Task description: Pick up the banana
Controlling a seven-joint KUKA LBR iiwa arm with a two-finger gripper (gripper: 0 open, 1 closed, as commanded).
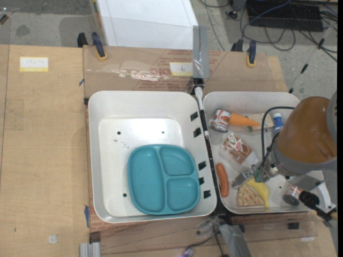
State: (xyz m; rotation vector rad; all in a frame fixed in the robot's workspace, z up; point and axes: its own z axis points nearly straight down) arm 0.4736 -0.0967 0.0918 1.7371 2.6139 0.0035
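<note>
Camera view looks down on two white bins side by side on the surface (43, 143), and I go from the near edge to the far edge.

At the near edge of the right bin (252, 96), about in the middle of it, lies a waffle (246, 197). The banana (261, 191) is just beside it on the right. It is yellow, lies on the bin floor and touches or partly covers the right edge of the waffle. The end effector (255, 175) hangs just above the far end of the banana, very close to it. I cannot tell if it is spread or pressed together, and I cannot tell if it touches the banana. The arm (305, 133), with its orange band, comes in over the right edge of this bin.

A little farther, close to the left wall of the right bin, lies a red sausage (222, 179), with its length from near to far. In the left bin (107, 143), toward the near edge, a teal plate (163, 179) with three compartments lies flat.

In the middle of the right bin there is a red and white packet (237, 148). Along its far edge lie a small can (220, 120), an orange carrot (244, 121), a pale dotted thing (258, 120) and a small blue thing (277, 123).

Behind the bins two clamps (98, 46) hold brown cardboard (139, 68) at the far edge of the surface, and a white box (144, 12) stands beyond
</note>
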